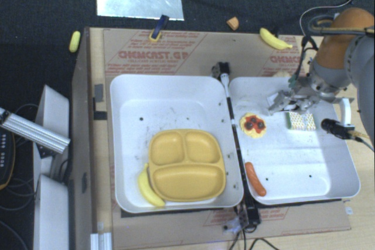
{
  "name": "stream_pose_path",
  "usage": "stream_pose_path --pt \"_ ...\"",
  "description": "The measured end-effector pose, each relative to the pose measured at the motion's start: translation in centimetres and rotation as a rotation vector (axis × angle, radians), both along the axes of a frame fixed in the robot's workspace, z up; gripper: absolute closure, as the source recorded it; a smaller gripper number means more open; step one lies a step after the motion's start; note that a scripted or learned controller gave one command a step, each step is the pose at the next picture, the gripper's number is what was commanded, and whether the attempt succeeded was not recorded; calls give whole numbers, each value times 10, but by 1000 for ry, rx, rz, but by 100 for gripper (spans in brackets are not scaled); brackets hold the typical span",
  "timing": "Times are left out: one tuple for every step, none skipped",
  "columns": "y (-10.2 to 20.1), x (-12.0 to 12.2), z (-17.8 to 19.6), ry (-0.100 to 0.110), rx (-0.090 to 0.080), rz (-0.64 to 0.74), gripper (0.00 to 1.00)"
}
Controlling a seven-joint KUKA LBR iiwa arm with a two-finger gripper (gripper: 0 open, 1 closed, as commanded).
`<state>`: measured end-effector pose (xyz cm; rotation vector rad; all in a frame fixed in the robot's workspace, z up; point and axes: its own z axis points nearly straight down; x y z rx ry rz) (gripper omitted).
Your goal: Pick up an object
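Your gripper (287, 101) hangs low in the right bin (328, 187), and I cannot tell how it is set. Nothing seems lifted yet. The checkered block (300, 120) lies just beside it, the small pizza (254, 124) near, the sausage (255, 178) apart.

Red letters "CHEMCAST GP" read on the brown board (170, 47) under the two white bins, near its far edge on the left. Same red print seen again on the far right part of the board, partly hidden and too cut off to read fully. More red print along the near edge, too small to read. No other words or numbers made out anywhere else.
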<state>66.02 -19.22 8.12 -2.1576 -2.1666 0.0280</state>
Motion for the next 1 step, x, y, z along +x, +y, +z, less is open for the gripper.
stream_pose_path --pt "0 0 0 0 0 0 0"
